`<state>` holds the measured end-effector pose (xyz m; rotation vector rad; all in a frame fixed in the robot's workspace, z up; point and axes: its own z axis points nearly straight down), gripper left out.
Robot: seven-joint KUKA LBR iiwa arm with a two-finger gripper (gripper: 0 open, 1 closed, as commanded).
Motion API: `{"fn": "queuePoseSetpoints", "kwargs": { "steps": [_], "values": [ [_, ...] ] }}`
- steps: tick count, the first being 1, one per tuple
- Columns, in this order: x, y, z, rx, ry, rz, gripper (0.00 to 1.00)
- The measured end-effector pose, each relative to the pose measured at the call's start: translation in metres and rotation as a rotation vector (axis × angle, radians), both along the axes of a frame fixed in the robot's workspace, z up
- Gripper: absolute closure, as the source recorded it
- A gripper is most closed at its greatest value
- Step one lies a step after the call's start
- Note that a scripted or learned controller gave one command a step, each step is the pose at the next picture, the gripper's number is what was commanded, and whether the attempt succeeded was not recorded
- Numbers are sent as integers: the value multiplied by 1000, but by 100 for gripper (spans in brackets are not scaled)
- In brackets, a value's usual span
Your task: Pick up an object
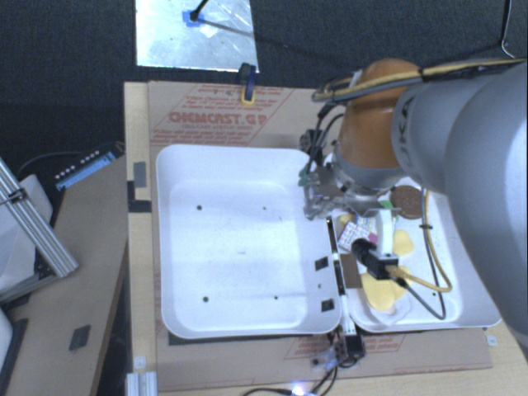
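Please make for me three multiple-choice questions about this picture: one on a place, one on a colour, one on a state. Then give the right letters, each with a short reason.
1. Over which bin does the wrist end of the arm hang?
A. the bin on the view's left
B. the bin on the view's right
C. neither, it is beyond the bench

2. What colour is the band above the wrist?
A. blue
B. orange
C. green

3. How are the yellow pieces placed?
A. lying on the bin floor
B. stacked on the bin's rim
C. hanging over the bench edge

Answers: 1 B, the wrist end stands above the things in that bin. 2 B, the rounded band shows orange against the grey arm. 3 A, they rest flat on the white floor, inside the rim.
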<state>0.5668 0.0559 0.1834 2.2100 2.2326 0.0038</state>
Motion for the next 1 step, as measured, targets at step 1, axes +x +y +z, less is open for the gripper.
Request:
{"fn": "queuePoseSetpoints", "kwargs": {
  "steps": [1],
  "values": [
    [37, 27, 205, 2, -19, -2, 100]
  ]
}}
